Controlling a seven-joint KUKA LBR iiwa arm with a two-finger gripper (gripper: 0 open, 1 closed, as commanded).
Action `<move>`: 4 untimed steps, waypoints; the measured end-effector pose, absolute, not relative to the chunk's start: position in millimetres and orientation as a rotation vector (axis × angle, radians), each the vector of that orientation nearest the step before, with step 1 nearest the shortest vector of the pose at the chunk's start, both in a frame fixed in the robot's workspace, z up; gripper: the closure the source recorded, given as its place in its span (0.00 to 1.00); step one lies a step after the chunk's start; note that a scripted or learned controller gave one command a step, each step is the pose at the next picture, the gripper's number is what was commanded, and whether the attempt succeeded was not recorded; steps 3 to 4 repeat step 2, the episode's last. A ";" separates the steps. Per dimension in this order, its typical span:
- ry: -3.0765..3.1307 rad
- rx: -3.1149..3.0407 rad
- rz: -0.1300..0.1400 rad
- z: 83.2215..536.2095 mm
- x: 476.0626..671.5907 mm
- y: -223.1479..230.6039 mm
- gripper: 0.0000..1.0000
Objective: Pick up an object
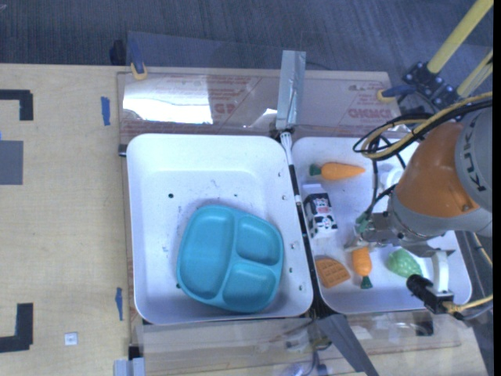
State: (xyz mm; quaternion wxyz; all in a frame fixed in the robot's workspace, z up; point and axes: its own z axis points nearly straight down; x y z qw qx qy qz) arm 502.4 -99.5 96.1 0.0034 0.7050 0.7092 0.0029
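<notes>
My gripper (366, 233) hangs over the right bin (344, 151), below the grey arm and its orange band (438, 175). Just beneath it lies a small orange carrot (362, 263) with a green tip. An orange waffle-like piece (332, 272) rests to the carrot's left, and a green leafy toy (403, 264) sits to its right, partly under the arm. A black and white carton-like toy (319, 213) stands near the bin's left wall. A bigger carrot (340, 171) lies at the far end.
The left bin (156, 163) holds a blue divided plate (231, 257) toward its near right. Yellow and black cables (391, 135) loop above the right bin's far right. A metal post (290, 84) stands behind the wall between the bins.
</notes>
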 end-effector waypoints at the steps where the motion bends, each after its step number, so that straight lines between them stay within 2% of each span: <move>1: 2.130 2.307 0.005 197.3 579.7 -50.7 1.00; 2: 2.264 2.185 -0.006 181.9 544.1 -80.8 1.00; 4: 2.264 2.185 -0.006 181.9 544.1 -80.8 1.00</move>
